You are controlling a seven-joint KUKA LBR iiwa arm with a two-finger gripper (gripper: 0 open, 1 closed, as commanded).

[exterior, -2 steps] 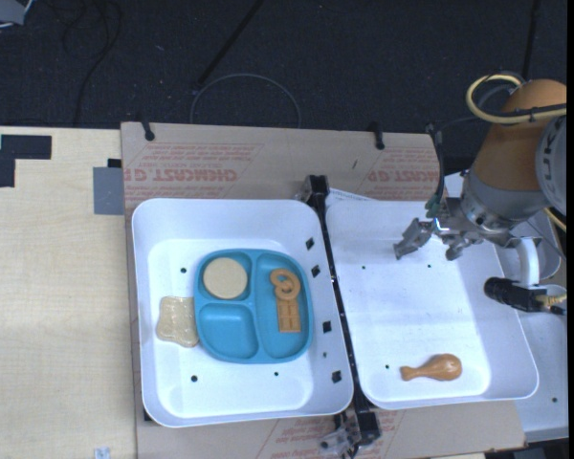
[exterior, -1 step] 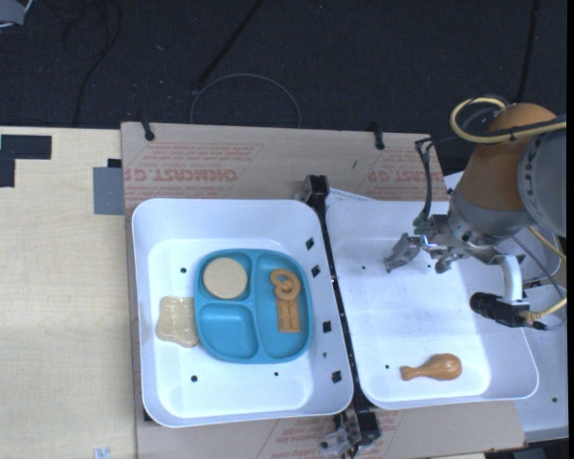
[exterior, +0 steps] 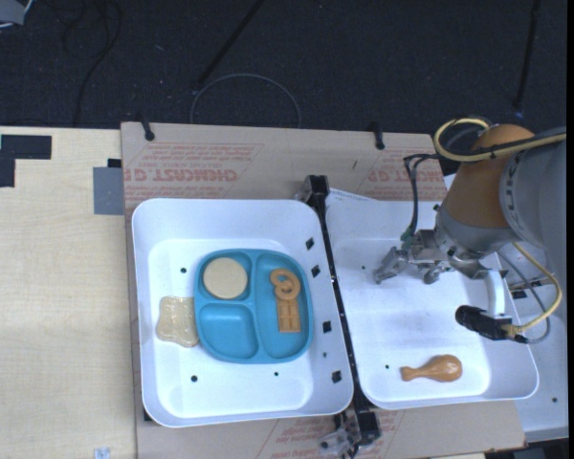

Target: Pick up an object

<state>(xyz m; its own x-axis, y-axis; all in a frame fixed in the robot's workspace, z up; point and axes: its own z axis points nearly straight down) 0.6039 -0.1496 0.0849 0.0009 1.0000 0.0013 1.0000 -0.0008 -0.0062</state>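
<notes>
My gripper (exterior: 408, 273) hangs over the upper middle of the right bin (exterior: 383, 390), its fingers spread open with nothing between them. A tan toy chicken drumstick (exterior: 434, 370) lies near that bin's front edge, well below the gripper and apart from it. In the left bin (exterior: 163, 390) rests a blue divided plate (exterior: 231, 338) that carries a round beige cracker (exterior: 224, 277), a pretzel (exterior: 285, 282) and a small brown stick-shaped piece (exterior: 288, 317). A pale slice of toy bread (exterior: 177, 320) lies against the plate's left rim.
A black clamp bar (exterior: 327, 285) runs along the divide between the two bins. The bins sit on a cardboard sheet (exterior: 230, 161) on the wooden bench. The arm's grey body and orange band (exterior: 488, 185) fill the upper right above the right bin.
</notes>
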